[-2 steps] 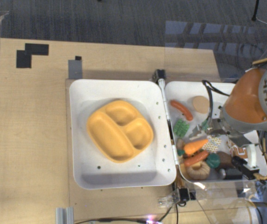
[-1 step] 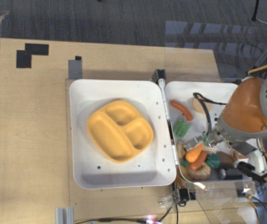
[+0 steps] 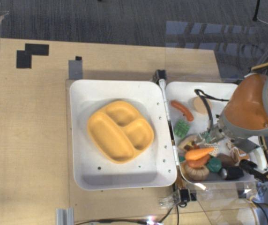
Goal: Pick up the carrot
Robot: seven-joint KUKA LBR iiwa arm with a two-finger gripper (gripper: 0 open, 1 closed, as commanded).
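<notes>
My gripper hangs low in the right bin; whether it is open or shut I cannot tell. The carrot lies just below-left of it among the toy food, its long axis running roughly left-right, thick end probably leftward.

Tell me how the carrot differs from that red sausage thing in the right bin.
The carrot is orange and thick, tapering toward one end; the red sausage is slimmer and even in width. The carrot sits near the bin's front, crowded by other toys, right under the gripper; the sausage lies apart toward the back on bare white floor. Both are elongated toy foods in the right bin.
</notes>
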